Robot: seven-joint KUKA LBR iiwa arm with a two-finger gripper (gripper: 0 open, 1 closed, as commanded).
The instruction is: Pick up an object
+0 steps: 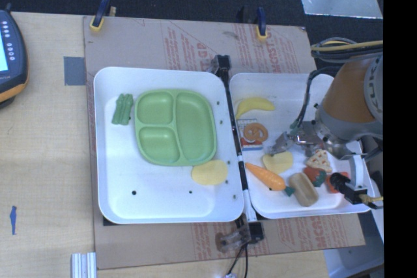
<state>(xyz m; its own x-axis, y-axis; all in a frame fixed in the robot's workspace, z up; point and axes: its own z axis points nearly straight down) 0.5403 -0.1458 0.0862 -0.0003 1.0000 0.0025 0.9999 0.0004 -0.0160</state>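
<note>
Pale yellow and flat, a chip-shaped piece (278, 161) lies in the middle of the right white bin (284, 208), and the metal two-finger gripper (285, 143) is seen just above it, its fingers slightly parted with nothing between them. Whether the fingertips touch the piece cannot be told. An orange toy carrot (266, 176) with a green tip is laid slantwise just below the piece, near the bin's left wall. A round orange-and-white pretzel-printed disc (253, 133) is found to the left of the gripper, and a yellow toy banana (255, 105) above that, toward the bin's far end. To the right of the carrot a tan, bread-like roll (303, 189) is placed, with a red toy piece (315, 175) and a pale holed cheese wedge (319, 159) beside it. The grey arm with its orange band (348, 97) is seen coming in over the bin's right side.

In the left white bin (111, 198) a green three-compartment plate (176, 126) is set, a green ridged toy vegetable (122, 109) lies just beside its left edge, and a second yellow flat piece (210, 172) is seen at its lower right corner. Both bins are carried on a brown cardboard sheet (163, 42) clamped to the wooden counter (39, 172).
</note>
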